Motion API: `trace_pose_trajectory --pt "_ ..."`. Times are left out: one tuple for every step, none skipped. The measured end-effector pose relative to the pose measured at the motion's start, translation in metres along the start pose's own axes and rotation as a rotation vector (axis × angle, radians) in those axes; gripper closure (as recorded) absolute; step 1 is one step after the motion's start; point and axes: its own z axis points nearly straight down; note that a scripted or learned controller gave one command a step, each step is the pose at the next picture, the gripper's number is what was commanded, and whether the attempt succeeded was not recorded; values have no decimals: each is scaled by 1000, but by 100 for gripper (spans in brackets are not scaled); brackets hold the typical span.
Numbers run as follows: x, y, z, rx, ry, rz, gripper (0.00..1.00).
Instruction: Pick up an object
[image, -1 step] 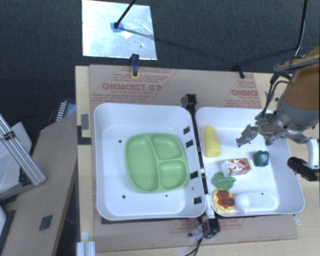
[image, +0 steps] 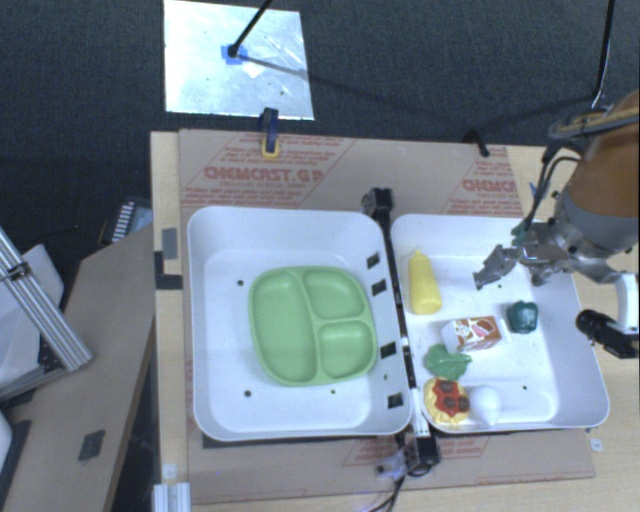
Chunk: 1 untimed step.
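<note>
In the right bin (image: 560, 395) lie a yellow bottle (image: 425, 282), a small white and orange carton (image: 472, 333), a dark green round piece (image: 521, 317), a green leafy toy (image: 445, 360), a round yellow and red toy (image: 447, 398) and a white egg-like ball (image: 485, 403). My gripper (image: 496, 268) hangs over the upper middle of this bin, right of the yellow bottle and above the carton. It holds nothing that I can see. The grey arm with its orange band (image: 610, 180) comes in from the right.
The left bin (image: 215, 300) holds a light green divided plate (image: 308, 325). A black divider (image: 392, 310) runs between the two bins. A black part (image: 606, 333) juts in at the right bin's right rim. Cardboard (image: 300, 170) lies under both bins.
</note>
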Motion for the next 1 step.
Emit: trace_pose_trajectory --pt "-8 3 47 2 0 2 0"
